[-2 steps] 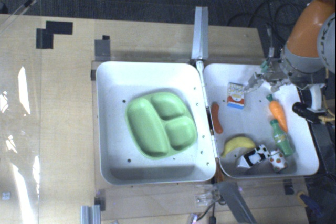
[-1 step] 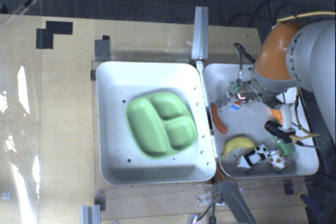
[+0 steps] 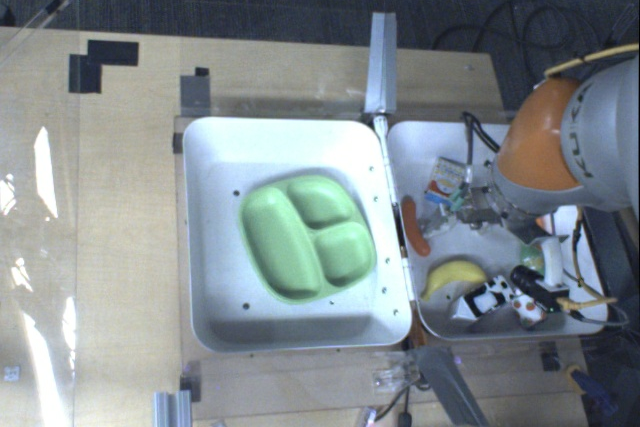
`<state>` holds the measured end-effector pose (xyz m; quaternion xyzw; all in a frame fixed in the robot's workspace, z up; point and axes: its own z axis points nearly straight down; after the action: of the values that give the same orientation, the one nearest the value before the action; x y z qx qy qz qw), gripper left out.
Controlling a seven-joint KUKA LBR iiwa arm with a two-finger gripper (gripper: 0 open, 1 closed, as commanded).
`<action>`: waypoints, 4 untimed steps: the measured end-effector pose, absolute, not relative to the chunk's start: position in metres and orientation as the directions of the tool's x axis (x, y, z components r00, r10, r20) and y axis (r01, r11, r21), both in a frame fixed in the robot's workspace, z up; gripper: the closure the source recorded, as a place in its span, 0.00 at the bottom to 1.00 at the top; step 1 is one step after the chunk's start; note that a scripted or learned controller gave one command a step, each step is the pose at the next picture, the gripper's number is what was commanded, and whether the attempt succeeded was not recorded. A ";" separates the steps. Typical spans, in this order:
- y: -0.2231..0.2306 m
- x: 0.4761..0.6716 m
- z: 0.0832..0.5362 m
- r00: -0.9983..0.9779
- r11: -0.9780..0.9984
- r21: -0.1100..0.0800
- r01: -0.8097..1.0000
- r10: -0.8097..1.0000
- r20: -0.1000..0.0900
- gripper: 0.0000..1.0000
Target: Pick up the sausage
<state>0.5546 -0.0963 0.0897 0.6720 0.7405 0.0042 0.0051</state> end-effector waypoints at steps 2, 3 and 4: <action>-0.083 0.595 0.089 0.335 -0.335 0.010 0.942 0.942 0.003 0.00; -0.088 0.547 0.089 0.574 -0.574 0.010 0.819 0.819 0.008 0.00; -0.085 0.557 0.089 0.709 -0.709 0.006 0.705 0.705 0.006 0.00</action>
<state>0.5566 -0.0853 0.0886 0.9243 0.3816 0.0041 0.0014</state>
